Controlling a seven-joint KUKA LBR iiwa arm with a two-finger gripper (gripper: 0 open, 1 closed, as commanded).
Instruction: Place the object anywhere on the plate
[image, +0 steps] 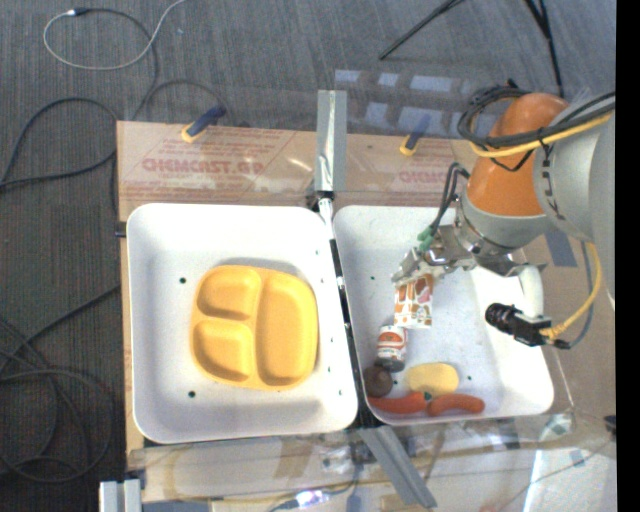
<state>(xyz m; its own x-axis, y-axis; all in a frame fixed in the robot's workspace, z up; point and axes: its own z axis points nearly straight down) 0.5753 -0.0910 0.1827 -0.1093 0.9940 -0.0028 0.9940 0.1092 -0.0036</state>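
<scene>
A yellow plate (257, 325) with three compartments lies in the middle of the left bin (160, 235). My gripper (424, 263) hangs over the upper middle of the right bin (370, 235), reaching in from the right. Directly below its tip is a small white packet with red-brown print (415, 301), whose top end meets the gripper tip. Whether the packet is gripped is not visible from this angle.
Along the right bin's front edge lie a small labelled can (392, 343), a dark round item (378, 379), a pale yellow lump (433, 377) and two red sausage-like pieces (405, 404) (457, 404). A black connector with a yellow cable (515, 322) hangs off the arm.
</scene>
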